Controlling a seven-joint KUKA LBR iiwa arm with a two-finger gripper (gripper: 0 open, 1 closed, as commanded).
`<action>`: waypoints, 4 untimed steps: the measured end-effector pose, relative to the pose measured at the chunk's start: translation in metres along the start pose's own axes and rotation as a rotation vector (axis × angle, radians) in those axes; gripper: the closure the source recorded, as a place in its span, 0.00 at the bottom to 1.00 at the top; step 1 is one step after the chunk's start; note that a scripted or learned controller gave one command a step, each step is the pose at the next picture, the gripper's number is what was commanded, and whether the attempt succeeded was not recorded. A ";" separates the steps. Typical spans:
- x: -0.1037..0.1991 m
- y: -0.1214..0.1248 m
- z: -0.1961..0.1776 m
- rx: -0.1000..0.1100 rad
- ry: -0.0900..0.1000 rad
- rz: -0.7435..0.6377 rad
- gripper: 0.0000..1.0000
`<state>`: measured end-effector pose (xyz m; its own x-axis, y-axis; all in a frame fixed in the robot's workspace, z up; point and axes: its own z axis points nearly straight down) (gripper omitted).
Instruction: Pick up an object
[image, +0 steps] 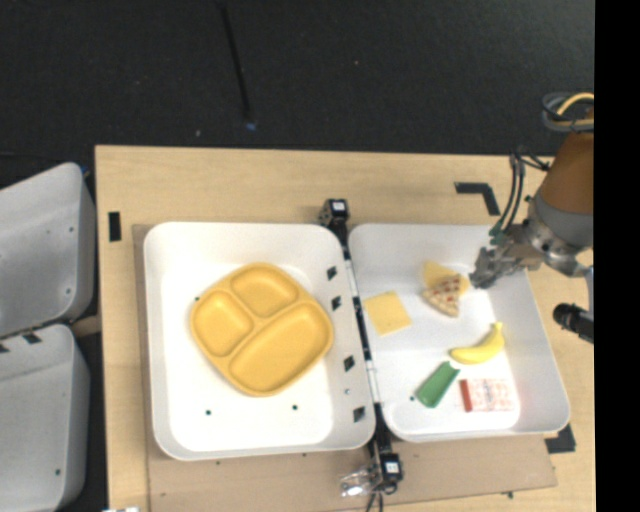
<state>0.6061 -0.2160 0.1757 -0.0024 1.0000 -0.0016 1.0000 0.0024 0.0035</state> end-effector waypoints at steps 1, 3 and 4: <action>0.004 0.010 -0.051 0.000 0.001 -0.002 1.00; 0.058 0.022 -0.090 0.005 0.002 -0.005 1.00; 0.103 0.037 -0.089 0.004 0.001 -0.004 1.00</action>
<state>0.6422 -0.1126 0.2647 -0.0064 1.0000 -0.0005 1.0000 0.0064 -0.0008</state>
